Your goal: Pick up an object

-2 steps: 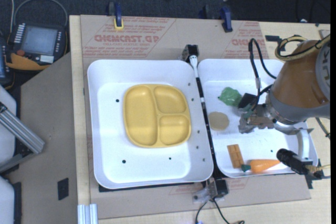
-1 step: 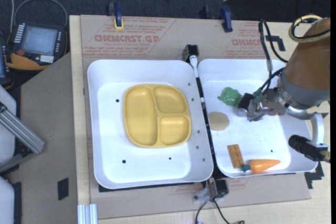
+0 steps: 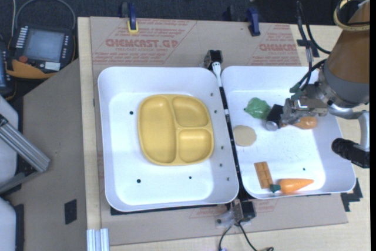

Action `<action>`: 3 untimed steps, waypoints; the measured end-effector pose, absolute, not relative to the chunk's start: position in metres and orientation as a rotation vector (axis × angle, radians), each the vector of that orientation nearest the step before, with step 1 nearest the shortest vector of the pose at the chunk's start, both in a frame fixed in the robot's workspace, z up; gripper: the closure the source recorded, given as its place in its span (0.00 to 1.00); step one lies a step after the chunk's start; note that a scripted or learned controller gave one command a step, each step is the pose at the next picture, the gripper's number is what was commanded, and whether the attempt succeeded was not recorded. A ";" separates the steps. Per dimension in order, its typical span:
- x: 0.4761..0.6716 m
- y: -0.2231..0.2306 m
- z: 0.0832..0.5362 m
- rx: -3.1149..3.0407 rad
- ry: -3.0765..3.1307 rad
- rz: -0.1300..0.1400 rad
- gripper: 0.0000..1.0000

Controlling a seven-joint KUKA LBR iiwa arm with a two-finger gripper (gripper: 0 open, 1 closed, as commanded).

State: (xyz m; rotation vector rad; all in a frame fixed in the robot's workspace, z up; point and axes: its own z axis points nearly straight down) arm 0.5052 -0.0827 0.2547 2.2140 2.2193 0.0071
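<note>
- Reaching in from the right, the arm (image 3: 352, 62) sets its end effector (image 3: 289, 115) low in the right bin (image 3: 329, 170).
- Grip state: cannot tell.
- Green piece (image 3: 257, 107) just left of it; orange piece (image 3: 306, 123) just right.
- Tan disc (image 3: 245, 136), brown block (image 3: 262, 174) and carrot (image 3: 295, 185) lie nearer the front.
- Yellow divided plate (image 3: 175, 129) sits in the left bin (image 3: 117, 173).

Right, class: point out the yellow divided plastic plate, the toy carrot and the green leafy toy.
Yellow divided plastic plate (image 3: 175, 128), camera view, central divider.
Toy carrot (image 3: 295, 185), camera view, orange body.
Green leafy toy (image 3: 257, 107), camera view, its middle.
</note>
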 end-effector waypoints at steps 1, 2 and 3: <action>0.512 -0.034 0.238 2.219 2.230 -0.001 1.00; 0.524 0.022 0.224 2.217 2.230 -0.002 1.00; 0.525 0.075 0.224 2.215 2.229 0.002 1.00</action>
